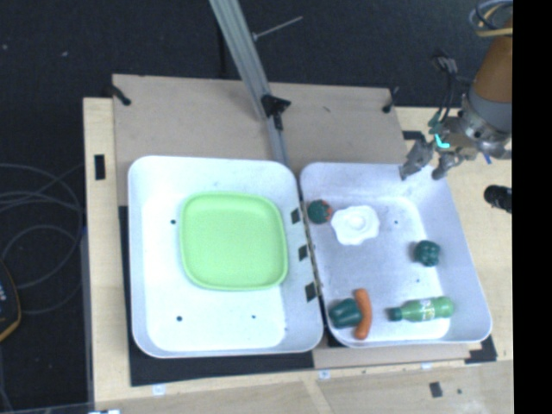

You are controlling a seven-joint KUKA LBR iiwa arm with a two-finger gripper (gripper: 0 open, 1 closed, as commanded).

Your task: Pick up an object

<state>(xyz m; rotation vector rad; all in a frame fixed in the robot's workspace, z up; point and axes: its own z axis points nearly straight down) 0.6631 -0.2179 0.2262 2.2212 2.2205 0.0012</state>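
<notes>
Lying nearest in the right bin (pixel 466 270) are a glossy green bottle (pixel 421 310), an orange sausage shape (pixel 363 312) and a dark green cup (pixel 344 312); farther back, a white fried-egg shape (pixel 355 224); beyond its far corner, the gripper (pixel 424 164) hovers spread open, holding nothing

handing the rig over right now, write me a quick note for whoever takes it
Gripper: open, holding nothing, hovering over the far right corner of the right bin.
Right bin holds: white fried-egg toy near the middle, small dark green ball to its left, dark green lump on the right, green bottle lying on its side at the near edge, orange sausage beside a green cup-like piece.
Left bin: light green plate.
Done: nothing picked yet.
Left: descend on one object, grasp, lift.
</notes>
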